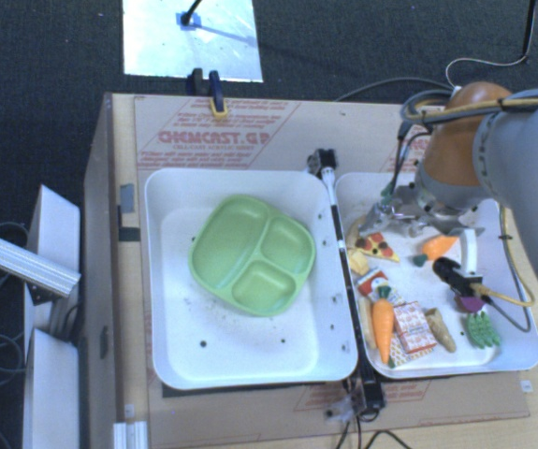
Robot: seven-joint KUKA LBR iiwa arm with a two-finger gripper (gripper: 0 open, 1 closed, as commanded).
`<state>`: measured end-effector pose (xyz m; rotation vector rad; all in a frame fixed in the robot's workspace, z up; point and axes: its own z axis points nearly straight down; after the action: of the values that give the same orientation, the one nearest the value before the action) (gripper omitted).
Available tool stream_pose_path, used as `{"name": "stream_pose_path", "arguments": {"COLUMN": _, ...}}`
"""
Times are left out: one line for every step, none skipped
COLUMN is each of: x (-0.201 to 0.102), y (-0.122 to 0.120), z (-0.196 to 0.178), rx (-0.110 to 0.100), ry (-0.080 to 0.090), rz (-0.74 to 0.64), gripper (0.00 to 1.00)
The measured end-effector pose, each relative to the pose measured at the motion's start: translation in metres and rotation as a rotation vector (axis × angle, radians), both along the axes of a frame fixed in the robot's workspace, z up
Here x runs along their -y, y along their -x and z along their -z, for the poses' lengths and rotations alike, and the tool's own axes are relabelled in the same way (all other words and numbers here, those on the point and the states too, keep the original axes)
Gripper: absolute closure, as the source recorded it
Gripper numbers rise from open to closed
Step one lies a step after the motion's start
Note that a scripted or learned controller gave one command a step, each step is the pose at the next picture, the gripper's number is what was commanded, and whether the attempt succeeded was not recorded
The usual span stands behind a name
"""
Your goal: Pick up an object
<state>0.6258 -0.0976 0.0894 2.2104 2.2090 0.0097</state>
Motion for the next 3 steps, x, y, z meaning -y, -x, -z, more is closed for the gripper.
{"name": "stream_pose_path", "arguments": {"x": -0.002, "y": -0.001, "z": -0.011, "rx": -0.001, "ry": -0.006, "rz": -0.002, "gripper": 1.0}}
{"name": "stream_pose_path", "arguments": {"x": -0.002, "y": -0.001, "z": -0.011, "rx": -0.001, "ry": -0.006, "rz": -0.002, "gripper": 0.0}}
{"name": "stream_pose_path", "arguments": {"x": 0.007, "y": -0.031, "z": 0.005, "rx": -0.014, "ry": -0.007, "rz": -0.005, "gripper": 0.0}}
